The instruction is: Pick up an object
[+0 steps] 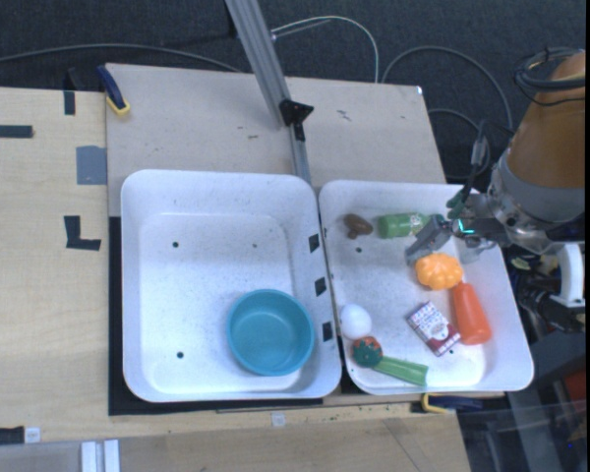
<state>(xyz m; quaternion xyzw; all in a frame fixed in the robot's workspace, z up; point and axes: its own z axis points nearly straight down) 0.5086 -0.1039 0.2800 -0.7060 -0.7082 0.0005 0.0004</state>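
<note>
Claw (435,239) is seen low in the right bin (506,367), near its far edge, fingers spread wide w/ nothing gripped. An orange ball (440,270) is found just below it, a green bottle (401,225) just beside it at the far edge. A red carrot-like piece (470,314) and small red carton (433,327) are placed toward the near right corner. A blue bowl (269,331) is set in the left bin (138,264), near its near edge.
</note>
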